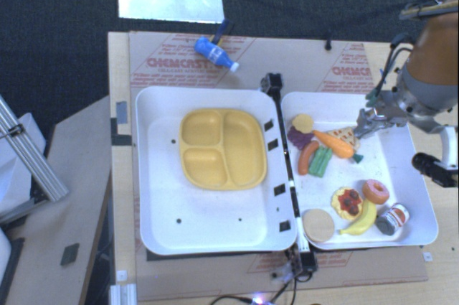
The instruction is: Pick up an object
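The gripper [367, 121] hangs over the upper part of the right bin [414, 174], just right of the carrot [333, 143]; whether it is released or clenched cannot be told, and nothing is seen in its grasp. The carrot lies between a purple item [301, 138] and a pizza slice [343, 134]. The left bin [154, 153] holds a yellow divided plate [222, 148].

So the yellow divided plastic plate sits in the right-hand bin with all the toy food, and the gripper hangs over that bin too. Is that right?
Not quite. The camera view shows the yellow divided plastic plate alone in the left white bin. The toy food, such as the orange carrot and yellow banana, lies in the right white bin, where the gripper hangs.
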{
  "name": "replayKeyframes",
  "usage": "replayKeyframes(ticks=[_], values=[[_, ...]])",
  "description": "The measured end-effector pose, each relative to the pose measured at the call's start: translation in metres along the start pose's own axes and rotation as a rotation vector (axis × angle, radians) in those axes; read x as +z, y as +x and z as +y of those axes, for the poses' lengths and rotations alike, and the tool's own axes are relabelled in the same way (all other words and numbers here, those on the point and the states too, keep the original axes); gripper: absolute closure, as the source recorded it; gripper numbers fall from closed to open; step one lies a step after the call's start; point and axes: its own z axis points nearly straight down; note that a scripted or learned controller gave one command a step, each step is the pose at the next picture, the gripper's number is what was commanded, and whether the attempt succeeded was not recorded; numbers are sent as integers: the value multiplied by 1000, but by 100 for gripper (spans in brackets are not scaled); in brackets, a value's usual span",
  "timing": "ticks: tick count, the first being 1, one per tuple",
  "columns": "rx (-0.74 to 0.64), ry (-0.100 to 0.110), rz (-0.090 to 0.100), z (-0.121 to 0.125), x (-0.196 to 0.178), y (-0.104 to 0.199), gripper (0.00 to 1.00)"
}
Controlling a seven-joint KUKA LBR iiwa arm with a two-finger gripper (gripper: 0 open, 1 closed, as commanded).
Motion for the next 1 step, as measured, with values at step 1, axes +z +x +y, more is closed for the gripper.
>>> replayKeyframes(ticks=[1], values=[[-1, -1, 0, 33, 3, 47, 100]])
